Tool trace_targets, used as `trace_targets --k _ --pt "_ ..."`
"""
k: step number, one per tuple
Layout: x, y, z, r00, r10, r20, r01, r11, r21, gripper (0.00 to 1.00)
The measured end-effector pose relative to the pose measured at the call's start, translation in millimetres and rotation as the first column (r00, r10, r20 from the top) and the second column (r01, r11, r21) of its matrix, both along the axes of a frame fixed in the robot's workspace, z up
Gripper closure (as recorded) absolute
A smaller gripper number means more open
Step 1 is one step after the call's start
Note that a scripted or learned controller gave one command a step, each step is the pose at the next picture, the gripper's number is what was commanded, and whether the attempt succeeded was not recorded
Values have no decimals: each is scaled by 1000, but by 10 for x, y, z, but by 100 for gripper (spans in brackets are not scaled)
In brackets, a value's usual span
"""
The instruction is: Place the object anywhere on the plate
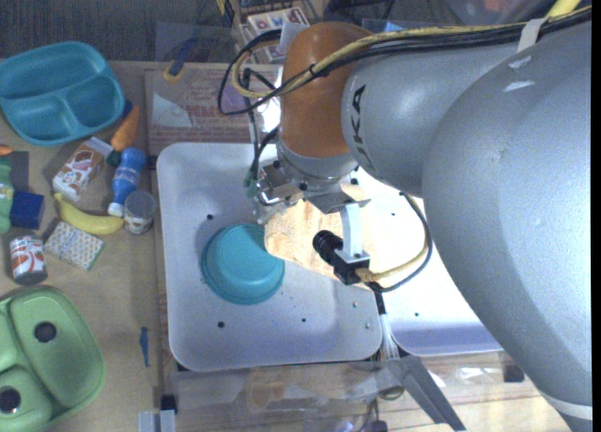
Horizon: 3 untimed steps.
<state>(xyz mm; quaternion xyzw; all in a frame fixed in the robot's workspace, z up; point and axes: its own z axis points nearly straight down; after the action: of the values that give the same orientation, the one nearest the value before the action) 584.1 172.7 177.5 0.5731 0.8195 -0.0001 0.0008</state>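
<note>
The grey arm (470, 139) with its orange band (315, 92) reached in from the right over the left white bin (188, 327), its claw (272, 197) low above the bin floor. A round blue plate (242, 264) lay in that bin, and a tan, crumpled-looking object (299, 233) sat just beside the plate's right edge, partly hidden under the wrist. Left of the bin, on the table (150, 280), lay a banana (86, 218), a blue-and-white bottle (124, 179), a small can (139, 211), a teal divided tray (61, 90) and a green tray (47, 355).
</note>
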Motion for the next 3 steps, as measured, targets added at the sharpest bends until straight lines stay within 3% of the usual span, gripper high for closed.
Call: trace_targets --k 1,2,3 --pt "3 2 6 1000 0 1 0 1000 1 0" --pt "11 12 113 1000 2 5 -2 1000 1 100" --pt "-835 293 -130 983 -184 -5 184 983 0 100"
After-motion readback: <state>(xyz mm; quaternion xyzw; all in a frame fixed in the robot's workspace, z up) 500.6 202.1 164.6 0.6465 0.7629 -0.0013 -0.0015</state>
